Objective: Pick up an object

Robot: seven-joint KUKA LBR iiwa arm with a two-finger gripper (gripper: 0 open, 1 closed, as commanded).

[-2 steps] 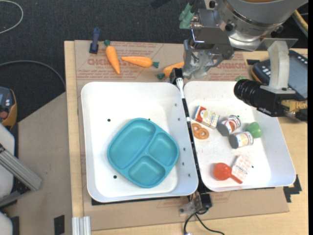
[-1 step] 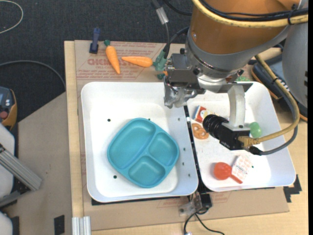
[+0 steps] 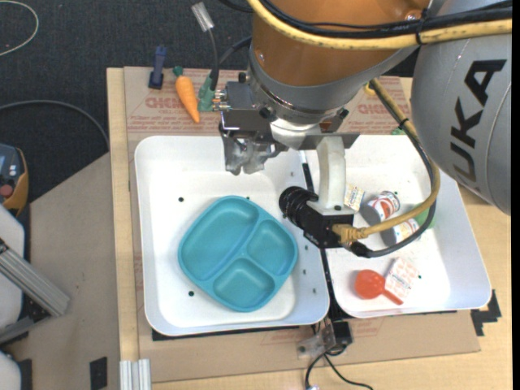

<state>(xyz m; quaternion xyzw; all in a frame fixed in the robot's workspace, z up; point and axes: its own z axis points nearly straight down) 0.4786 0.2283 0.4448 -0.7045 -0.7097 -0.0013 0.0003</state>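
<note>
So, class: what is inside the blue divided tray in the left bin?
The blue tray shows three compartments with nothing in them. The bin floor beneath it is covered.

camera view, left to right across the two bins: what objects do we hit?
Blue three-compartment plastic tray → orange-red plastic scoop → small white packet with red print. The cans near the hose overlap, so they are left out.
</note>
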